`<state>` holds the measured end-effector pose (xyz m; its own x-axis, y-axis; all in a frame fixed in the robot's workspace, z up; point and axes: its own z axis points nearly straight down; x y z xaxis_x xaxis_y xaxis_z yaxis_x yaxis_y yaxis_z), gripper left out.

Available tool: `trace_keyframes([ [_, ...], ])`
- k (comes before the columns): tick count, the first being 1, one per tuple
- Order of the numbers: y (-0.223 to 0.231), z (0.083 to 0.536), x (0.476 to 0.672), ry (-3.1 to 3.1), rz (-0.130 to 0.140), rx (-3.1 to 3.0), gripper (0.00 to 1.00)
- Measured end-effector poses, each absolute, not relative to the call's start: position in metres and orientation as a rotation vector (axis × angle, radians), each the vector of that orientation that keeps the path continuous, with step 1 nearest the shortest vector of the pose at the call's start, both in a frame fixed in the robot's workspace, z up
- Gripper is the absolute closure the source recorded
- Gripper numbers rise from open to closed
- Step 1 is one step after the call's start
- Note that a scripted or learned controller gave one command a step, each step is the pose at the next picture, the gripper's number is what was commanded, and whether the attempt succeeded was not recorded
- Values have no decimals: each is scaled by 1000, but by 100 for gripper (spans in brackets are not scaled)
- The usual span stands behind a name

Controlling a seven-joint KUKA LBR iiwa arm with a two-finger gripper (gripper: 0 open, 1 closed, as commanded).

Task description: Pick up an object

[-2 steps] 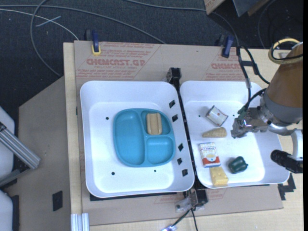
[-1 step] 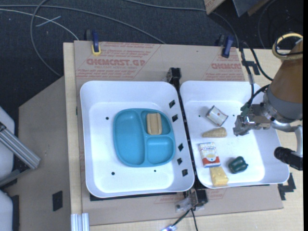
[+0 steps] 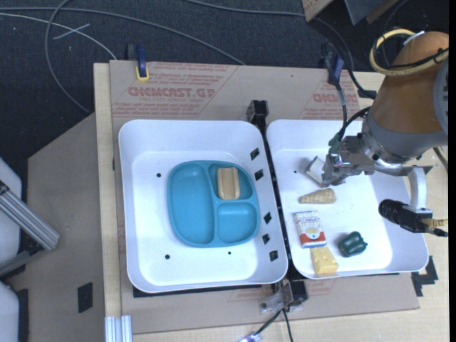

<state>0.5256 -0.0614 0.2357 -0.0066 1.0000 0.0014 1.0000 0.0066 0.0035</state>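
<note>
My gripper (image 3: 329, 172) hangs low over the back half of the right bin (image 3: 377, 258), the arm coming in from the right. Just in front of it lies a pale cream cone-shaped piece (image 3: 317, 197), apart from the gripper tip. Toward the bin's front are a small red and white carton (image 3: 309, 229), a yellow block (image 3: 325, 261) and a dark green lump (image 3: 351, 244). I see nothing held at the gripper.
The left bin (image 3: 142, 191) holds a blue divided plate (image 3: 191, 205) with a tan bread-like piece (image 3: 228, 184) in its back right compartment. A black divider with clips (image 3: 265, 184) runs between the bins. Cables trail over the floor behind the bench.
</note>
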Motion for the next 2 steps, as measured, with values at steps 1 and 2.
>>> trace_keyframes([
  [1, -26, 233, 555, 2227, 4, 2215, 100],
  [2, 31, 226, 583, 2229, 5, 2214, 100],
])
